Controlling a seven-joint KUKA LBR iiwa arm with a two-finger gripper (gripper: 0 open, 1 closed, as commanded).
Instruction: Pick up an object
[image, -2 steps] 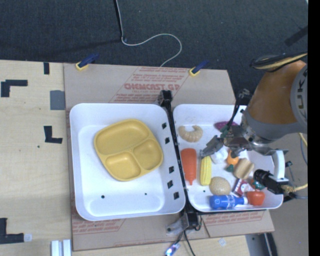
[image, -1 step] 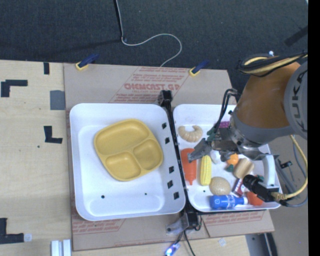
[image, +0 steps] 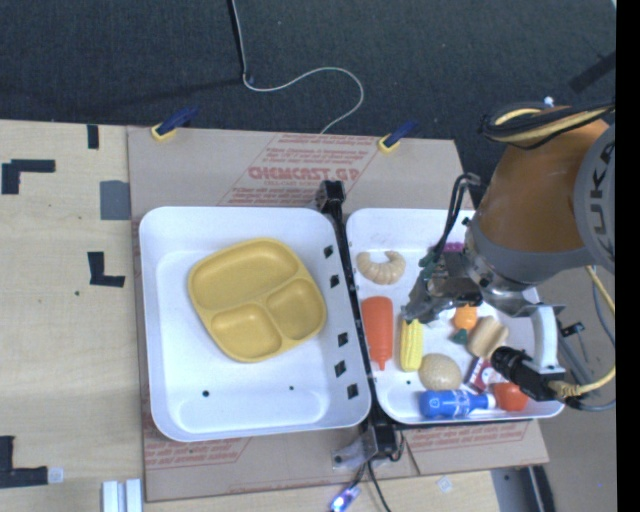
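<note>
Yellow corn cob (image: 411, 343) stands out in the right bin (image: 395, 408), upright-ish just right of the orange carrot (image: 377, 331) and just near of my gripper (image: 428, 298). I hang low over the middle of that bin, arm coming in from the right, wrist bulk covering the bin's right half. Jaws: dark tangle at the tip, I cannot tell how far apart they stand, and I see nothing clamped between them, so no hold claimed.

Other candidates around me: pale croissant (image: 382, 266) at the far left of the bin, beige potato (image: 440, 372) near of the corn, small orange piece (image: 465, 319) and a tan roll (image: 487, 336) to my right, blue bottle (image: 454, 403) lying along the near wall, red piece (image: 511, 397) at its right end. Left bin (image: 165, 235) carries a yellow divided plate (image: 257, 298), well apart from me.

Step, as I judge it: approach or descent onto a pick, target likely corn or carrot since the tip sits closest to them. No lift yet.

Next move calls for settling straight down with one item between the jaws; corn and carrot lie side by side almost touching, so a jaw may wedge between them or nudge both. Close, then lift clear of the bin wall
</note>
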